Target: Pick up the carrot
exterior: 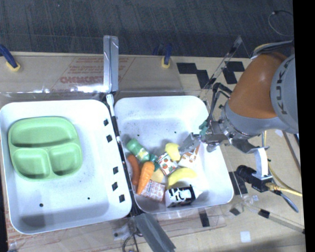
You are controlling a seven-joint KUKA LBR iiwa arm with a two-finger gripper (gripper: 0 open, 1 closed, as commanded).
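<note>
The carrot (145,176) lies slantwise at the lower left of the right bin (161,104), against the bin's left wall, wedged among a green bottle (137,148), small cartons (168,164) and yellow fruit (180,175); a clean pick would probably call for a descent along its long axis, so the neighbours are not pinched. The gripper (196,142) sits right of centre in the frame, near the cartons and apart from the carrot, and whether it is spread or closed cannot be told.
</note>
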